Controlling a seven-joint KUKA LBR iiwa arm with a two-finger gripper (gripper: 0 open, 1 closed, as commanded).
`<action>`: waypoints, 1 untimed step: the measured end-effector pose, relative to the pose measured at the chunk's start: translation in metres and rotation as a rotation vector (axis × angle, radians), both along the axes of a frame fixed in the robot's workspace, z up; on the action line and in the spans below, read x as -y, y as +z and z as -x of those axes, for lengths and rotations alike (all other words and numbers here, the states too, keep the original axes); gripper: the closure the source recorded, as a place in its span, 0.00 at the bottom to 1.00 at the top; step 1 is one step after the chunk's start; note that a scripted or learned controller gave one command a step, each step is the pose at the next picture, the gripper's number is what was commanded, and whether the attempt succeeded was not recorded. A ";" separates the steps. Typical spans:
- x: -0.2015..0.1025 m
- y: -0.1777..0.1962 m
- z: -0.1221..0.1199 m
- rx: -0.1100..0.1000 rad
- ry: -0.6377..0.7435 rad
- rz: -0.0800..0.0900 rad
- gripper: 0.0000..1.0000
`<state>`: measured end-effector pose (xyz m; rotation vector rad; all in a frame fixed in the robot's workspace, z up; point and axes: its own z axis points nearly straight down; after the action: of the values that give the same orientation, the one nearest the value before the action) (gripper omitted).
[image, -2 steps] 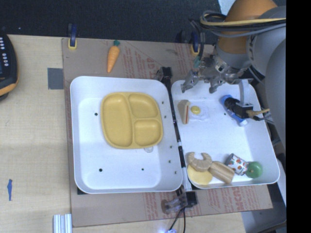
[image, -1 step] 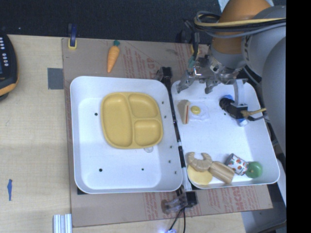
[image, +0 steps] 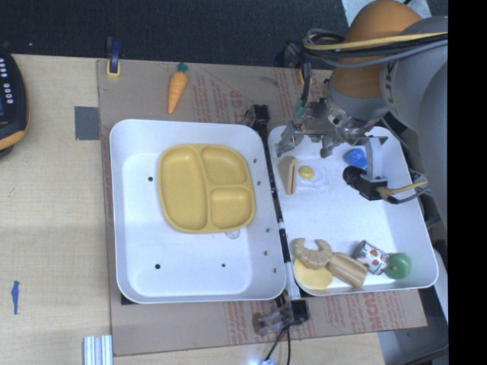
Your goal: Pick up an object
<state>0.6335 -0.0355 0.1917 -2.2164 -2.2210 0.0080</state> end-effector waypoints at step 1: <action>0.071 -0.071 -0.002 -0.003 -0.004 0.002 0.00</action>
<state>0.6353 -0.1067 0.1208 -2.2202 -2.2161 0.0142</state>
